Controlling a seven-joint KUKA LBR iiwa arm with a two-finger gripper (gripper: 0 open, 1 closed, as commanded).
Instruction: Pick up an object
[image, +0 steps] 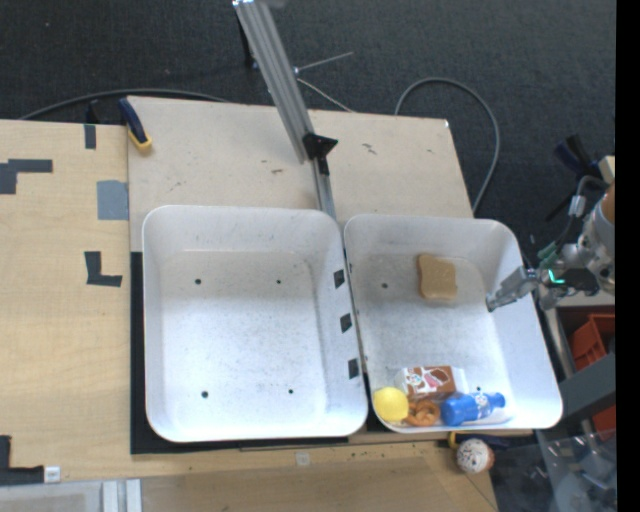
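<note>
Claw sits at the right rim of the right white bin; can't tell how it stands. Tan square sponge-like block lies near that bin's far edge, apart from the claw. Yellow ball, orange-and-white packet and blue bottle cluster along the near edge. Left white bin alongside.
</note>
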